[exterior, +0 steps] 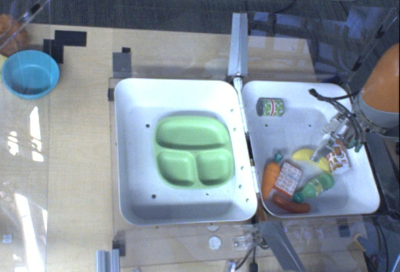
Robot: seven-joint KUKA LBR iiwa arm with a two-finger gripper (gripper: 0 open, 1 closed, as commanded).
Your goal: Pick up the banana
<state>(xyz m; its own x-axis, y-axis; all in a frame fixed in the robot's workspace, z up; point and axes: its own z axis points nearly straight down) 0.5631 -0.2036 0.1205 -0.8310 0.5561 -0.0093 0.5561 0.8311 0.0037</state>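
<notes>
- Seen from above: two white bins side by side on a wooden bench (75, 158); left bin (134, 139) holding a green three-part tray (194, 150); right bin (356, 196) holding the clutter
- Banana (304, 156) lying yellow near the middle of the right bin, partly hidden under the gripper's tip; just right of a carrot (270, 178) and above a small red-and-white box (289, 178)
- Gripper (326, 146) reaching in from the right, low over the banana's right end; impossible to tell whether spread or pressed together, or whether touching the fruit
- Green bottle (315, 187) and a red sausage-like piece (291, 205) below the banana; another small carton (339, 159) just under the gripper
- Green-labelled can (270, 107) alone at the bin's upper left, well apart from the pile
- Blue bowl (30, 72) on the bench at far left
</notes>
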